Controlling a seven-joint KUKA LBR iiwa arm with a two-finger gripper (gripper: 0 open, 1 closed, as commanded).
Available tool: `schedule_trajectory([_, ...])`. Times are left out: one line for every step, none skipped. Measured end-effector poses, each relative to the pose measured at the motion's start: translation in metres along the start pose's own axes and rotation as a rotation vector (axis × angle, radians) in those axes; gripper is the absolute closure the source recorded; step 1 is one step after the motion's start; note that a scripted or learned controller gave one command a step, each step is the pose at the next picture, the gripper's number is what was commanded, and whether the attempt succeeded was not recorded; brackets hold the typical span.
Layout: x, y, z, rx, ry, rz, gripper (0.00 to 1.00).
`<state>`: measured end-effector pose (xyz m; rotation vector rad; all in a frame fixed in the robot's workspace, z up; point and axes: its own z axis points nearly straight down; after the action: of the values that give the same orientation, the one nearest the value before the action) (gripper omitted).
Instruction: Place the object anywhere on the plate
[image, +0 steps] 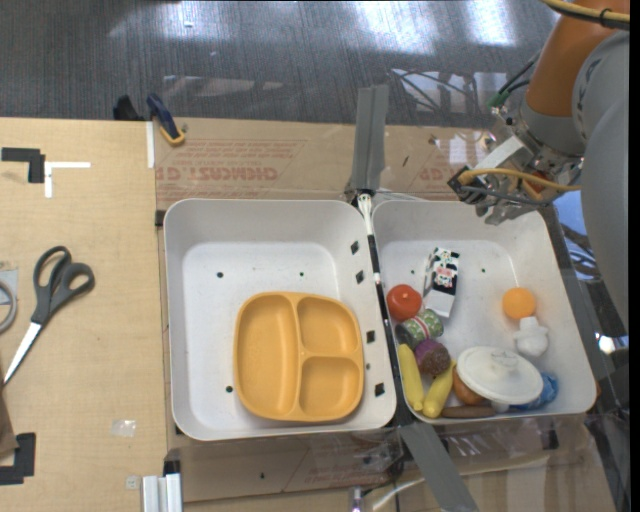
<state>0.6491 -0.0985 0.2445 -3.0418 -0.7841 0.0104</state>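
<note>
From above, the gripper (497, 200) hovers over the far right corner of the right bin (478, 256); whether it is open or closed I cannot tell, and nothing shows in its grasp. The yellow divided plate (298, 357) lies bare in the left bin (200, 300). Candidates crowd the right bin: a tomato (404, 301), a banana (410, 378), an orange ball (519, 302). Picking seems not yet begun; the next move calls for descending onto one object.
</note>
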Motion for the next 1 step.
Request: schedule_trajectory([-0.0026, -0.0447, 0.0127, 0.000, 0.002, -0.030, 1.00])
